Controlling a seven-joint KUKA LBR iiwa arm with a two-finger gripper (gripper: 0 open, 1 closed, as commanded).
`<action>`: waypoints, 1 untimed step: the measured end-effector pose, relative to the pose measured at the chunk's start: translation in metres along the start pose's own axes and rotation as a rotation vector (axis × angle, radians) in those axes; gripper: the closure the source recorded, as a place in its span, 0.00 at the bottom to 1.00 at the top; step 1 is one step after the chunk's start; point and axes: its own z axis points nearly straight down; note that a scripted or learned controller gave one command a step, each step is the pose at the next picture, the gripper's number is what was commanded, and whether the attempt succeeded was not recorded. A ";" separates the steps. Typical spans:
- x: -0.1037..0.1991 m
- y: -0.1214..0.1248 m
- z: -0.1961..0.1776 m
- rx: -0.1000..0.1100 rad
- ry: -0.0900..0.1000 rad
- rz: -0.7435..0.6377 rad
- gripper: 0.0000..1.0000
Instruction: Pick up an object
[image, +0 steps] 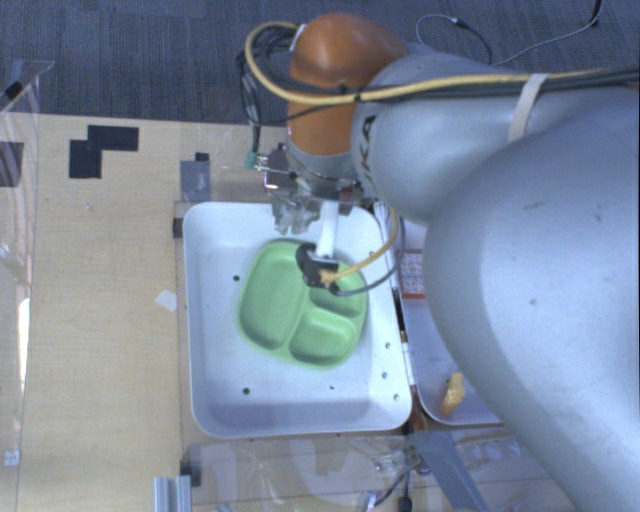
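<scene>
On the left, black markings (100, 150) are seen on the pale table (100, 320). Just beside them, the left white bin (215, 400) is set, and a green divided tray (275, 310) is laid flat inside it, towards its far right part. The tool (293, 215) is held above the tray's far edge, at the bin's far wall; whether it is spread or pressed together cannot be told, and nothing is seen gripped in it. Further right, the right bin (428, 360) is largely covered by the grey arm (520, 260), and a small yellow object (452, 395) is seen in its near left corner.
</scene>
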 end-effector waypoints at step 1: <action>0.012 0.021 0.000 -0.003 0.000 -0.084 1.00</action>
